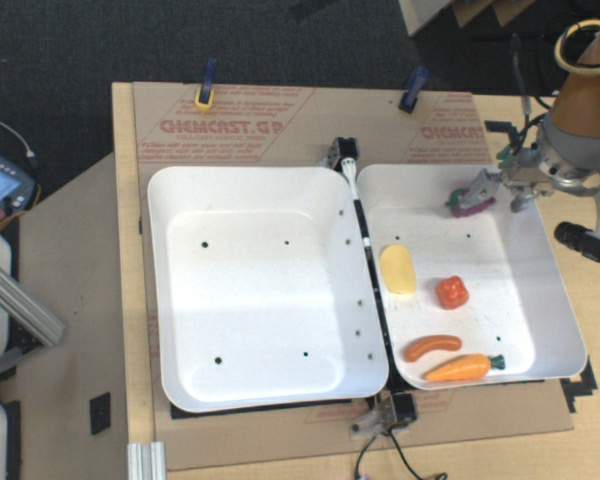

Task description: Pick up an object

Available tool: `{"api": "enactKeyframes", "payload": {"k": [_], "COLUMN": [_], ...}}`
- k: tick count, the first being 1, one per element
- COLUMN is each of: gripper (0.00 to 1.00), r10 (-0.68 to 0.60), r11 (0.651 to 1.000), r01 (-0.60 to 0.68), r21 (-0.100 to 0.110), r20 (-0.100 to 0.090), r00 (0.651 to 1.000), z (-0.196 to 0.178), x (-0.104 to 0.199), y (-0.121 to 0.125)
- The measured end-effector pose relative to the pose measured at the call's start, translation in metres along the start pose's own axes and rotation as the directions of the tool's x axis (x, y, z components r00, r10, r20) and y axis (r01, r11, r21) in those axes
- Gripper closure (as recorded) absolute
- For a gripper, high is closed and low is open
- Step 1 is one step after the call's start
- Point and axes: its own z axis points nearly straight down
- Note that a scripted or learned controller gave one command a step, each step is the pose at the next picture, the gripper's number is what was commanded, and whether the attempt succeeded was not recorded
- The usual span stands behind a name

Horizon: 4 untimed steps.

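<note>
The gripper [480, 196] hung low over the far right corner of the right bin [540, 298], with a small purple object [470, 204] at its tip. Whether that object sat between the fingers or merely lay under them could not be told from this slant, and whether the gripper was spread or pressed together could not be told either. The arm [578, 118] reached in from the right, its orange band above the wrist.

By my reading, the pick was at the grasp stage: the gripper had reached a candidate, but nothing was visibly lifted clear of the bin floor, so closing firmly and raising remained to be done.

The purple object lay close to the bin's far wall and not far from its right rim, which left little slack on those sides; a straight upward lift looked the safest way out. Toward the near side the floor was open for some way before the other items: a pale yellow oblong piece [398, 269] beside the divider between bins, a small red piece [452, 291], an orange sausage-shaped piece [432, 347] and a toy carrot [463, 368] along the near rim. The left bin [180, 298] lay just beside the right one.
</note>
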Motion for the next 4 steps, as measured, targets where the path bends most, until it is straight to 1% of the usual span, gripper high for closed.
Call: {"api": "enactKeyframes", "payload": {"k": [1,2,3,4], "gripper": [0.0,0.0,0.0,1.0], "r10": [0.003,0.012,0.009,0.007], "r11": [1.0,1.0,1.0,1.0], "r01": [-0.003,-0.012,-0.009,-0.007], "r21": [0.011,0.014,-0.011,0.001], "r20": [0.003,0.006,0.016,0.012], "r00": [1.0,1.0,1.0,1.0], "z": [0.052,0.048,-0.206,-0.207], "x": [0.047,0.022,-0.008,-0.006], "y": [0.019,-0.055,-0.062,-0.063]}}
